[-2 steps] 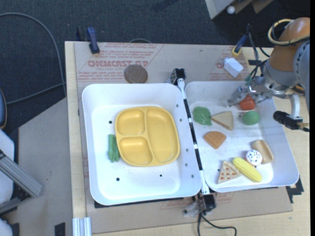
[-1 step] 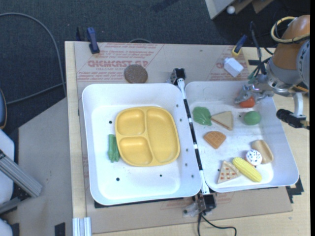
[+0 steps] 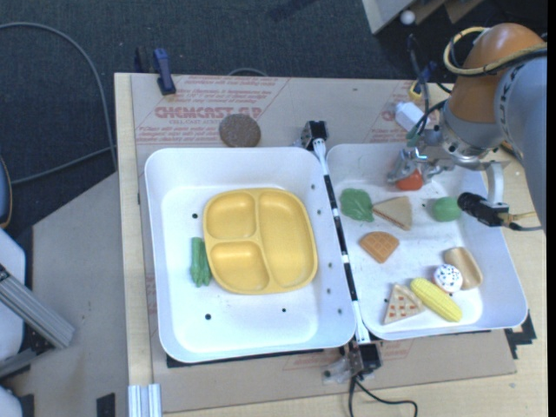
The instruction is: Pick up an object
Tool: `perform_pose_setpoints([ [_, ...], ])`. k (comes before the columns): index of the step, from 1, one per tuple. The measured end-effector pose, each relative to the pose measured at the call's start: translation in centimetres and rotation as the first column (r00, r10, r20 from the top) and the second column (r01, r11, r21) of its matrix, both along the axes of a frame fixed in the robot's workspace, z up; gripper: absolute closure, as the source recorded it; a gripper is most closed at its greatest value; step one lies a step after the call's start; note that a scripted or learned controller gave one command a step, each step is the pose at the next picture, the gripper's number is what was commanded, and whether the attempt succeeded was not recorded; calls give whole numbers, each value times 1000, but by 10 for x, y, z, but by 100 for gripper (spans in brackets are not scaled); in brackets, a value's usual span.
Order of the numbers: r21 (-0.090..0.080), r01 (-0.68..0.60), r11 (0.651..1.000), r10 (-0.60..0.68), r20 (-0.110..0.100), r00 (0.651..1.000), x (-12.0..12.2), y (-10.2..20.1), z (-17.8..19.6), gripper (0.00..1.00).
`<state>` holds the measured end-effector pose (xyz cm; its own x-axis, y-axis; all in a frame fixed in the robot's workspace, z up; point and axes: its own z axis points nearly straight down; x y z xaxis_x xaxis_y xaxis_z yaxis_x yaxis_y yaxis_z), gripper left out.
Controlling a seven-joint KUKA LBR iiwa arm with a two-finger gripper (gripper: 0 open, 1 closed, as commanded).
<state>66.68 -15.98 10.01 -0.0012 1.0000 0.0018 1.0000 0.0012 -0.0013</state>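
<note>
The right bin (image 3: 512,259) holds several toy foods. Among them are a green leaf (image 3: 356,203), a tan bread wedge (image 3: 395,212), a green piece (image 3: 446,208) and an orange waffle (image 3: 379,246). Nearer the front lie a bread roll (image 3: 464,266), a white dotted ball (image 3: 448,278), a corn cob (image 3: 436,300) and a pizza slice (image 3: 402,304). A small red piece (image 3: 408,182) lies at the bin's far edge. My gripper (image 3: 415,167) is low over it, right at its top. Whether it grips the piece is hidden.
The left bin (image 3: 165,198) carries a yellow divided plate (image 3: 259,239) with a green pea pod (image 3: 201,261) beside it. A brown disc (image 3: 240,131) and a blue clip (image 3: 162,69) lie on the cardboard behind the bins. A black part (image 3: 482,208) juts over the right bin.
</note>
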Motion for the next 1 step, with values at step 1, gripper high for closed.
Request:
perform_pose_setpoints([
  [1,-1,-1,1000,1,4,1000,-19,75,86,100],
])
